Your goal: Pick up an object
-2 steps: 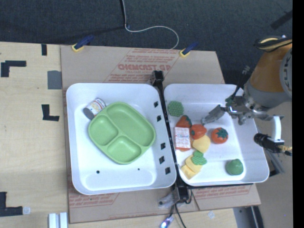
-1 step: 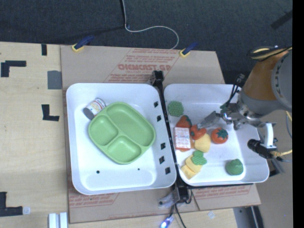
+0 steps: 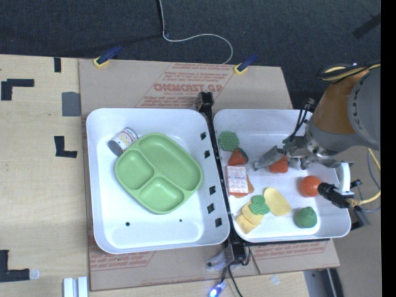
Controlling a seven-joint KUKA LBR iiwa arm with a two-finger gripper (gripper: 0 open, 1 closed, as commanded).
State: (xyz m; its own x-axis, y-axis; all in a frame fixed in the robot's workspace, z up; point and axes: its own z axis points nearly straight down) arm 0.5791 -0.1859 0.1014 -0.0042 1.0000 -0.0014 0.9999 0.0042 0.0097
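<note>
Because the gripper (image 3: 276,159) hangs low in the right bin (image 3: 279,119), the nearest candidate is the small red-orange piece (image 3: 279,165) touching its fingertips from just below. You can't tell whether the fingers are spread or pinching it, as they blur into that piece. The fingers point leftward from the wrist. A second orange ball (image 3: 309,185) sits near, down-right; the green lump (image 3: 304,216) lies beyond. Leftward, the strawberry-like piece (image 3: 237,157) and red packet (image 3: 236,180) crowd the divider wall.

A pale wooden bench (image 3: 37,184) and cardboard sheet (image 3: 179,85) sit on dark carpet (image 3: 74,11).
</note>
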